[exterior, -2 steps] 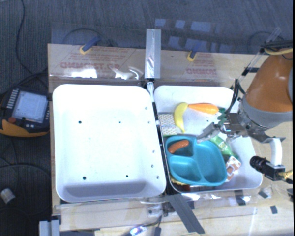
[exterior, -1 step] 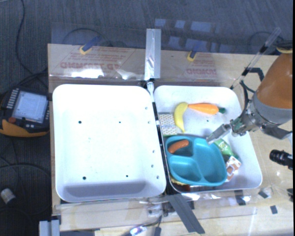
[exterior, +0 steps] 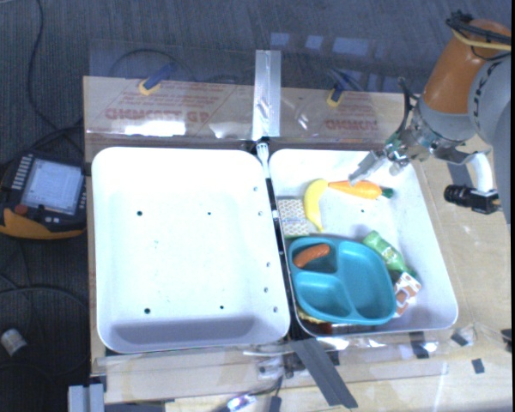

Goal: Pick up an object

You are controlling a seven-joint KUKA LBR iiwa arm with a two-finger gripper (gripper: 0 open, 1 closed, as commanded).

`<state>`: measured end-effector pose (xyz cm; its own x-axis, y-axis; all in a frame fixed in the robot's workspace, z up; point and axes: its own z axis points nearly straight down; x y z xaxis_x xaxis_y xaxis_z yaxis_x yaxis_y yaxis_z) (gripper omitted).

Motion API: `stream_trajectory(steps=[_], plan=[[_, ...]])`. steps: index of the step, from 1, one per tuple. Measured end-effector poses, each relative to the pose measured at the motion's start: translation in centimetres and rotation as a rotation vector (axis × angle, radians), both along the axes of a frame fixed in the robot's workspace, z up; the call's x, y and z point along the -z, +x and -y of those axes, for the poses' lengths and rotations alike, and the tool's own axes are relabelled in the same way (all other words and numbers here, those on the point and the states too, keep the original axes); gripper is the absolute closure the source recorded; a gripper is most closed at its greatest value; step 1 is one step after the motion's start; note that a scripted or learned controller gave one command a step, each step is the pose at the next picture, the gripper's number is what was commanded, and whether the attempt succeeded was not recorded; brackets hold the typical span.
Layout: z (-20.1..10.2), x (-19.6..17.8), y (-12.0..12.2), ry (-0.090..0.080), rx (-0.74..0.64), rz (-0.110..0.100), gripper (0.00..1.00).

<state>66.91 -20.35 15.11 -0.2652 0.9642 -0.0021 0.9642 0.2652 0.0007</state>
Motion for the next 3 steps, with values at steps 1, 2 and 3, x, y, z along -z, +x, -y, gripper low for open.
stream_trajectory(steps=[1, 2, 3], plan=[[-0.6, 5.5, 0.0, 0.001, -0.003, -0.001, 0.00], [-0.5, 4.7, -0.1, -0.003, -0.006, -0.006, 1.00], [-5.0, -4.1, -3.9, 0.000, -0.041, 0.000, 1.00]])
